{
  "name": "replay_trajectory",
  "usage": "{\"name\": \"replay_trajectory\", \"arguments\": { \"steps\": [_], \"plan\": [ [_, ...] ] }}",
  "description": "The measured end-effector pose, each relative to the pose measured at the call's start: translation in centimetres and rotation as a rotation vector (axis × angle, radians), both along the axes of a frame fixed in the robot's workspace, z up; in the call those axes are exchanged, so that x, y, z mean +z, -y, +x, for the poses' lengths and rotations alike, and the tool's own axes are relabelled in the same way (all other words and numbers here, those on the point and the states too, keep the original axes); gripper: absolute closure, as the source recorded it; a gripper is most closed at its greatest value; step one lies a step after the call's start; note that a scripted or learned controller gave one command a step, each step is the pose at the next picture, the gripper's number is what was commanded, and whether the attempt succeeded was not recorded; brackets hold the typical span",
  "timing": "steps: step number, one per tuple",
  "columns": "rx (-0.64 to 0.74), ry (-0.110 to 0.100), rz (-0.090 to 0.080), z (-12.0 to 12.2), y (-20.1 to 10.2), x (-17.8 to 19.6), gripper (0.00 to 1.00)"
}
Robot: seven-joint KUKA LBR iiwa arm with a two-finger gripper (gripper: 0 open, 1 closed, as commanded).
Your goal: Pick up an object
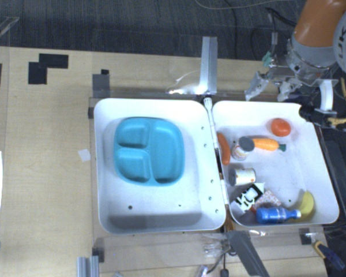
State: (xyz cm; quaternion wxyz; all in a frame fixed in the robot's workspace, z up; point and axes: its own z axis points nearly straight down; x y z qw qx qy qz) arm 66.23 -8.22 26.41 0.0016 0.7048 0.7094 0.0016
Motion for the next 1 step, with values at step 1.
{"name": "replay_trajectory", "arguments": {
  "steps": [1],
  "plan": [
    [0.176,-0.001,-0.001,-4.49,1.50,-15.12,0.00]
  ]
}}
